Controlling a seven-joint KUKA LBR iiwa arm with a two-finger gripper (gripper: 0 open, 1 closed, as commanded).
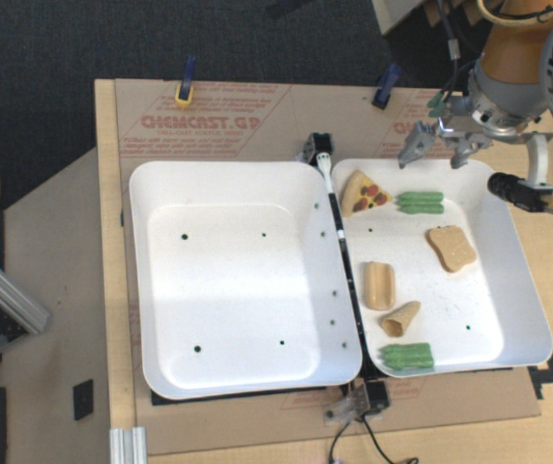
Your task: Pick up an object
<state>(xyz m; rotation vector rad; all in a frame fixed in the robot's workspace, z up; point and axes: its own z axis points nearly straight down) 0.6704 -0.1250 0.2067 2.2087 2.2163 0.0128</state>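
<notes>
At the near rim of the right bin (523, 288) lies a green pod (407, 357). The gripper (437, 146) hangs above that bin's far edge, fingers spread apart, holding nothing. Just below it in the bin lie a second green pod (419, 201) and a pizza slice (363, 192); further toward the near rim lie a bread slice (451, 247), a tan roll (380, 285) and a cone (400, 318).
</notes>
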